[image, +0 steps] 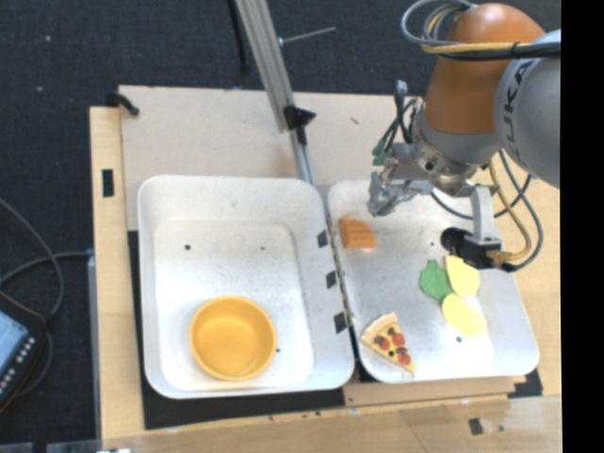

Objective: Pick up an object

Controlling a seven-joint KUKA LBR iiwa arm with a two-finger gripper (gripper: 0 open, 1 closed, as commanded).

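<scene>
Here, nearest the camera, a pizza slice toy point(387, 340) lies at the right bin's point(500, 347) front edge, left of two yellow pieces point(462, 295) and a green one point(434, 279). Farther back, an orange block point(358, 234) sits by the bin's left wall. Just beyond it hangs the gripper point(381, 197); whether it is spread or pressed together cannot be told. A yellow bowl point(233, 337) rests in the left bin point(170, 206).

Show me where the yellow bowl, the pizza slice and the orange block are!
yellow bowl point(232, 337): camera view, on the inside bottom of the bowl.
pizza slice point(389, 341): camera view, on the middle of its topping side.
orange block point(357, 234): camera view, on the middle of its top face.
</scene>
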